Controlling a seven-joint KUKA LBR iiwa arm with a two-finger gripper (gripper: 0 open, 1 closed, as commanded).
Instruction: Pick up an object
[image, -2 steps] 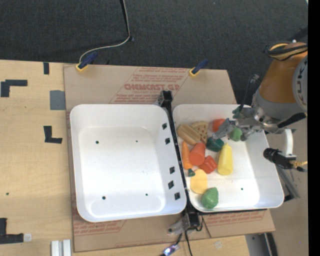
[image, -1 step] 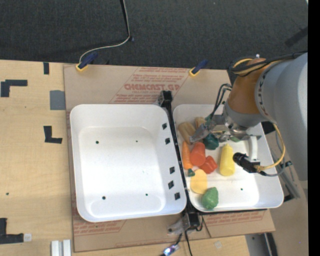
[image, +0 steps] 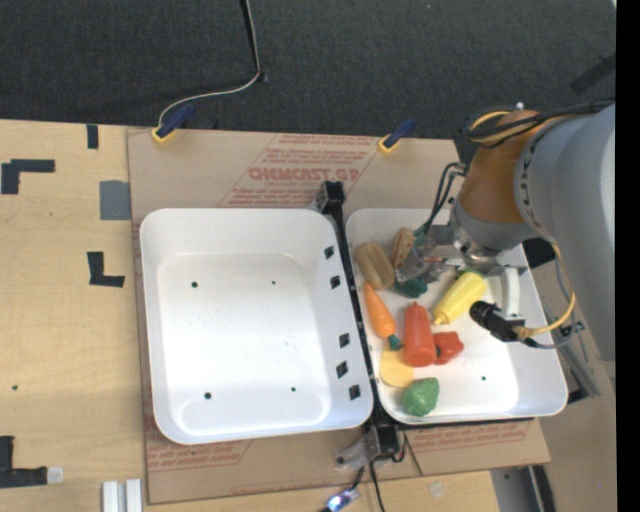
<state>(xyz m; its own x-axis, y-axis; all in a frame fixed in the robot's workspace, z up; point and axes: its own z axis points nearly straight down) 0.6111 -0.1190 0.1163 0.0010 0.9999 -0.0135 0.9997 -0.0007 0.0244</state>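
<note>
The right bin (image: 500, 395) holds several toy foods. Among them are two tan bread pieces (image: 375, 265), an orange carrot (image: 379, 312), a red pepper (image: 418, 335), a yellow corn-like piece (image: 458, 297), a pale yellow lemon (image: 396, 372), a green vegetable (image: 420, 396) and a small dark teal piece (image: 410, 286). My gripper (image: 422, 262) is low in the back of this bin. It sits just above the teal piece, between the bread and the yellow piece. The wrist hides what lies under it.
The left bin (image: 160, 300) stands beside the right one, with a black divider strip (image: 345, 300) between them. Both rest on a cardboard sheet (image: 290, 165) held by clamps. The grey and orange arm (image: 510, 180) covers the right bin's back right corner.
</note>
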